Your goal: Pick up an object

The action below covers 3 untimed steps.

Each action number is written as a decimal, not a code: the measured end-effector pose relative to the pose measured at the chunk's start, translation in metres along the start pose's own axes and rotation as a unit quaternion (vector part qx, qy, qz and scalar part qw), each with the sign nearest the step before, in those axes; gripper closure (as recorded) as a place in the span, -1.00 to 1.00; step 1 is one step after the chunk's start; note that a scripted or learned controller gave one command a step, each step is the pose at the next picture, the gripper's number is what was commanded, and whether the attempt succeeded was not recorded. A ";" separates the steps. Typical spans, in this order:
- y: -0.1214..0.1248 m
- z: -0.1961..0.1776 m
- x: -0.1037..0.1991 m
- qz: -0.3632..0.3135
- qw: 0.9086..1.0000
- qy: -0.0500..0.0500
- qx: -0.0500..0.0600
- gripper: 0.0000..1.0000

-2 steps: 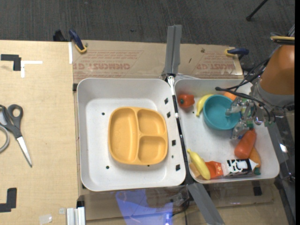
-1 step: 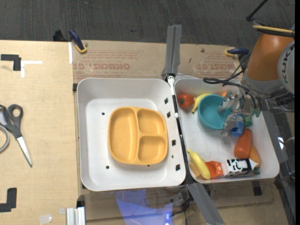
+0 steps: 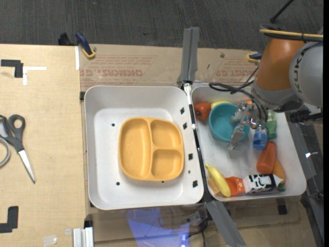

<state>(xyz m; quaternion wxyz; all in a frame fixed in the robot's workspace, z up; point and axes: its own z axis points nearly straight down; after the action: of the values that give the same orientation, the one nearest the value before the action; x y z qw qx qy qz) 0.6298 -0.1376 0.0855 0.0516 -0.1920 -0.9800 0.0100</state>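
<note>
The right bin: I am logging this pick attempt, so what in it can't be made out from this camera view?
- Pincer: too small and blurred against the teal bowl to tell its state.
- Blue bottle: partly covered by the arm; label unreadable.
- Items under the orange wrist: hidden.
- Banana: far end tucked under the orange packet.

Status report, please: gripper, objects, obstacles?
Gripper low over teal bowl in right bin, nothing visibly held. Banana, bottles crowd close. Yellow tray alone in left bin.

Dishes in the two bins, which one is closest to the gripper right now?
The teal bowl in the right bin: the gripper hangs at its rim. The yellow divided plate lies apart in the left bin.
</note>
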 end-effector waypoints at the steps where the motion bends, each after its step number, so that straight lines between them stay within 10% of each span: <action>1: -0.072 0.000 -0.022 0.009 1.000 -0.010 -0.020 -1.00; 2: -0.099 0.000 0.030 0.075 0.996 -0.047 -0.025 -1.00; 3: -0.054 -0.010 -0.033 0.177 0.984 -0.021 -0.033 -1.00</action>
<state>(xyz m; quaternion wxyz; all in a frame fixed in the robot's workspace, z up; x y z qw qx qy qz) 0.6407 -0.2005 0.0943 0.0221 -0.3633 -0.9314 -0.0096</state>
